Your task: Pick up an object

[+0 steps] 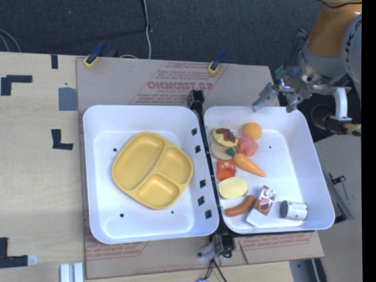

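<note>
Above, spread fingers [275, 101] hover unladen over cardboard [176, 87] beside two white bins [94, 157]

Red "CHEMCAST GP" lettering on the brown cardboard sheet [170, 82].

Bench [35, 175]: light wood top. Carried cardboard sheet [170, 81], 2 clamps at far edge; 2 white bins [94, 122] lay side by side on sheet.

A single fixed camera looks down at a slant from above the bench, far enough to take in both white bins [91, 157], which lie below and left of the claw [275, 100].
</note>
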`<state>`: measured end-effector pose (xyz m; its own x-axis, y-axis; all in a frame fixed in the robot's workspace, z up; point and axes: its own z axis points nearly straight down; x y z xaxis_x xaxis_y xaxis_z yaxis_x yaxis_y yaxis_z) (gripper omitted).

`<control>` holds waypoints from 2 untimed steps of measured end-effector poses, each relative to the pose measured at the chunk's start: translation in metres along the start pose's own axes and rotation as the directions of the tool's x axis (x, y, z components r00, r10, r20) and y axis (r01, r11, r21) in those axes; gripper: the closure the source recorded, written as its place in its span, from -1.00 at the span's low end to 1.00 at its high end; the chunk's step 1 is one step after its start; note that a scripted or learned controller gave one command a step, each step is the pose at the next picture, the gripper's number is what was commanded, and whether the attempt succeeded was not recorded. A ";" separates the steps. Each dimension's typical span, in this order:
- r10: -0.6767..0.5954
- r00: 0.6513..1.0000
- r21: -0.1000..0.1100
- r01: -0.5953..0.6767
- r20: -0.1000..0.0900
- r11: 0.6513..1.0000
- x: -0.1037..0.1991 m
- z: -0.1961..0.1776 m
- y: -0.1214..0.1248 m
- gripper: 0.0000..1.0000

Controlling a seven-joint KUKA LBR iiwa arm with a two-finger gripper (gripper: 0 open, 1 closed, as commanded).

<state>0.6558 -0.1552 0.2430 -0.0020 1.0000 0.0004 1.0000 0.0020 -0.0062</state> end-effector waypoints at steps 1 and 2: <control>0.000 1.000 0.012 0.000 -0.003 1.000 -0.010 0.161 0.009 -1.00; -0.003 1.000 0.007 0.003 -0.001 1.000 -0.010 0.145 0.012 1.00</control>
